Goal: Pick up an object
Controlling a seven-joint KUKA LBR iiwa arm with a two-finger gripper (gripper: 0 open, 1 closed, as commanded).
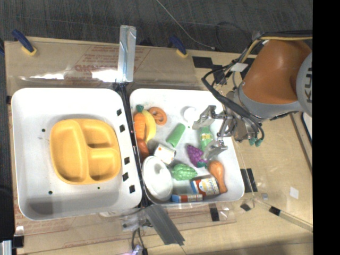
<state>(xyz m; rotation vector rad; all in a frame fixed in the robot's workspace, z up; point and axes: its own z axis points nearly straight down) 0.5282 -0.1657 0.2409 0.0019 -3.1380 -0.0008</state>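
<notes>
My gripper (210,133) hangs over the right side of the right bin (175,96), open, with one finger (204,117) toward the back and the other toward the front. A small green bottle (206,139) lies between the two fingers, and I cannot tell if they touch it. Purple grapes (195,154) lie just left of the front finger. An orange carrot (217,172) is right in front of it. A green cylinder (176,135) lies further left.
The right bin also holds a banana (149,127), an orange ring (157,115), a white cup (164,153), a white lidded pot (156,177), a labelled bottle (205,186) and a marker (187,198). The left bin (26,142) holds a yellow divided tray (85,149).
</notes>
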